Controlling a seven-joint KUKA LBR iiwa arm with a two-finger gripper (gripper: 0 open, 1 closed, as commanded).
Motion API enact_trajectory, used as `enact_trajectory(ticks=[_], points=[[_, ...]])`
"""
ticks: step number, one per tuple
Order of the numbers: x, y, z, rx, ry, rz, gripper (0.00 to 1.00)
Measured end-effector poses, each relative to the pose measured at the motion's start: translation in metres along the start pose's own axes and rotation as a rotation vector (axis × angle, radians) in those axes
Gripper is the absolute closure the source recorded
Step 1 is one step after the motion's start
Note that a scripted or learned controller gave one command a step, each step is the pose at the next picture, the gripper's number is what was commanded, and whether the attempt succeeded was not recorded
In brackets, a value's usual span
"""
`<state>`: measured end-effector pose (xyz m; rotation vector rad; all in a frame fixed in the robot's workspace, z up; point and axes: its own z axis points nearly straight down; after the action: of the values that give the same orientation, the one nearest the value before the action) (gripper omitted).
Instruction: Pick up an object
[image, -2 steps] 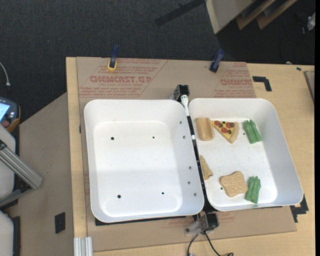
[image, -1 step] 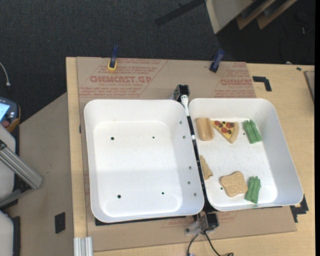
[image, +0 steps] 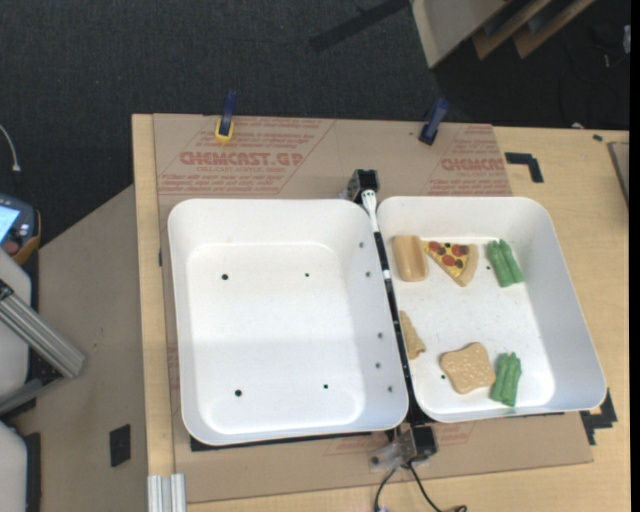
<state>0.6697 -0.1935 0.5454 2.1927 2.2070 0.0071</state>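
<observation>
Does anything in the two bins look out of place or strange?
Mostly no. One small tan piece lies tight against the right bin's left wall, partly tucked at the edge. The bread roll, pizza slice, toast and both green items lie flat, apart.

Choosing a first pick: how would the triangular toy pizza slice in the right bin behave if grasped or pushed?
The triangular toy pizza slice lies flat, so it would probably slide, not roll. It looks thin and low, so gripping it from above may be tricky. Likely light.

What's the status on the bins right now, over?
Right bin holds pizza slice, bread roll, toast, two green pieces. Nothing lifted. Left bin beside it.
</observation>
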Motion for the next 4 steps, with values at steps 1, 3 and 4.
enact_trajectory(ticks=[1,3,4], points=[[0.001,0.001,-0.011,-0.005,-0.004,-0.001,1.0],[0.001,0.002,-0.022,-0.01,-0.006,-0.002,0.0],[0.002,0.003,-0.034,-0.016,-0.01,-0.004,1.0]])
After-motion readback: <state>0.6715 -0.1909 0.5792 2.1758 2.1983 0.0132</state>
